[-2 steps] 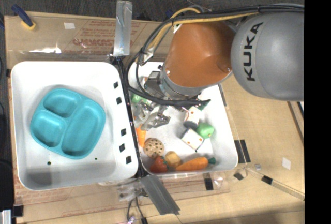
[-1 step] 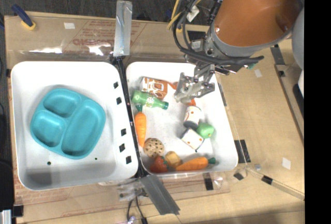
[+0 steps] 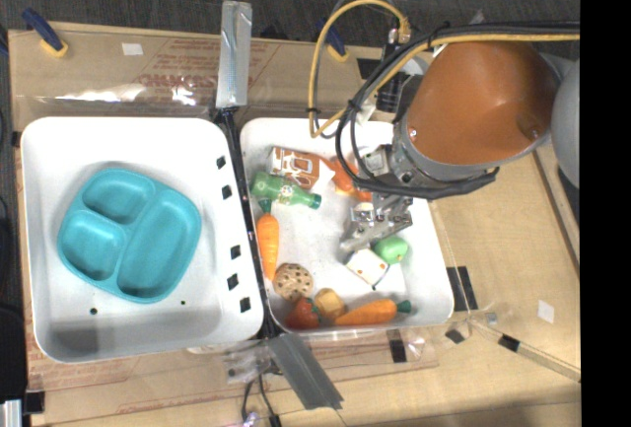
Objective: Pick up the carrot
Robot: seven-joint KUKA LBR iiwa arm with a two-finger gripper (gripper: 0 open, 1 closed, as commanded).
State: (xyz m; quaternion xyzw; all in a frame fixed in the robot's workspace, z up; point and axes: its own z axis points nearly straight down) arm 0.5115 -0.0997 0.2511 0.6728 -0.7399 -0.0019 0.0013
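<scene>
The grey arm's two-finger gripper (image 3: 376, 226) hangs low in the right white bin (image 3: 430, 248), right of frame centre, just above a pale green round item (image 3: 393, 249) and a white block (image 3: 368, 266); its grip cannot be told. An orange carrot (image 3: 267, 246) lies along that bin's left wall, below a green bottle (image 3: 284, 192). A teal divided plate (image 3: 128, 233) sits in the left white bin (image 3: 59, 141).

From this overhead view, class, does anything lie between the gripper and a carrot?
Two carrots show. The gripper hangs over the right bin. Bare floor lies between it and the carrot by the bin's left wall. On the way to the carrot at the front wall sit a white block and a green piece.
</scene>
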